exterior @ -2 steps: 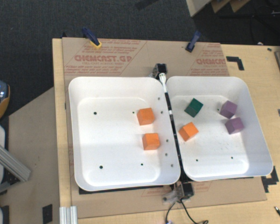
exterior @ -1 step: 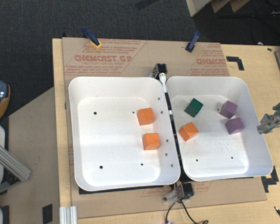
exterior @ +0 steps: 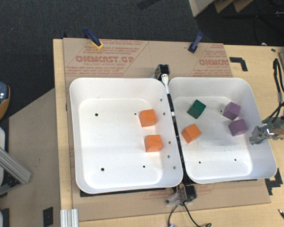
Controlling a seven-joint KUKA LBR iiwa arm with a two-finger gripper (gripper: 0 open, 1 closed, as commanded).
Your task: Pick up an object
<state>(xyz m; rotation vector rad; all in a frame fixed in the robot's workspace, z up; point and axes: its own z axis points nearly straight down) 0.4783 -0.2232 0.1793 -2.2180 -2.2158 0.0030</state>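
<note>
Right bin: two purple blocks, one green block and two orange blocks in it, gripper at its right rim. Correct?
Not quite. The camera view shows just one orange block in the right bin, not two; the other two orange blocks lie in the left bin. The rest holds: two purple blocks, one green block, and the gripper at the right rim.

The gripper point(exterior: 259, 135) sits low at the right edge of the right bin point(exterior: 262, 167), over its rim about midway along that side. It reaches in from the right, a small metallic piece with cables trailing back above it.
</note>
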